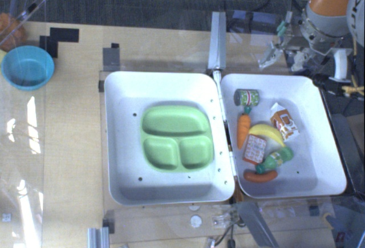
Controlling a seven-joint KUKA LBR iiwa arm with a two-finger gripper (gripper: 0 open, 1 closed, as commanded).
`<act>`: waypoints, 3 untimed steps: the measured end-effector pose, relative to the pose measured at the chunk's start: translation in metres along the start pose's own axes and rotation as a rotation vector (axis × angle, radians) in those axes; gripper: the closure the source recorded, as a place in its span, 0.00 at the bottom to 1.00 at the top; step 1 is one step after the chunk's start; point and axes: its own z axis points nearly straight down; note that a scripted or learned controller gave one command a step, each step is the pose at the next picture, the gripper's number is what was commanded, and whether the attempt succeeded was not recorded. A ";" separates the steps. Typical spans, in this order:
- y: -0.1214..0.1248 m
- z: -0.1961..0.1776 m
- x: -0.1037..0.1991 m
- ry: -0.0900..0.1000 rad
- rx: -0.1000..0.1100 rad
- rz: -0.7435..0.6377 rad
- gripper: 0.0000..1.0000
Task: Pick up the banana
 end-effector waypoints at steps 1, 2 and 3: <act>-0.013 0.162 0.014 0.001 0.000 -0.100 0.00; -0.088 0.158 -0.049 -0.001 -0.003 -0.150 0.00; -0.108 0.180 -0.025 -0.003 -0.009 -0.371 0.00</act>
